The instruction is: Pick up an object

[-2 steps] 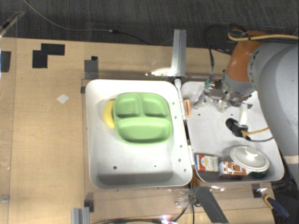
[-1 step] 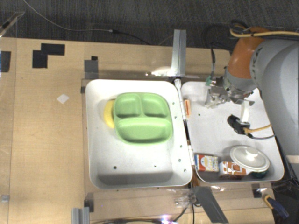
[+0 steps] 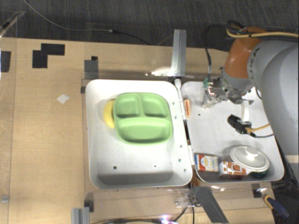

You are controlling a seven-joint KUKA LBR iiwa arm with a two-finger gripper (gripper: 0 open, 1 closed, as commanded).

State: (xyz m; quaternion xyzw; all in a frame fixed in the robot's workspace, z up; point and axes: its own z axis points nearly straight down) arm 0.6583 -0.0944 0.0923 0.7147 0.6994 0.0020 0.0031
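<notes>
The left bin (image 3: 135, 169) holds a green divided tray (image 3: 142, 116) with a yellow object (image 3: 108, 114) peeking out from under its left side. In the right bin (image 3: 212, 125), along the front wall, lie a small red and white carton (image 3: 207, 162), a brown and white carton (image 3: 232, 170) and a white lidded bowl (image 3: 250, 159). A thin orange stick (image 3: 187, 108) rests near the bin's left wall. My gripper (image 3: 210, 93) hangs over the back of the right bin, apart from all of these.
A metal post (image 3: 179, 52) stands behind the divider between the bins. A black cable plug (image 3: 239, 124) dangles from the arm over the right bin. Black markers (image 3: 47, 54) sit on the wooden bench at the far left.
</notes>
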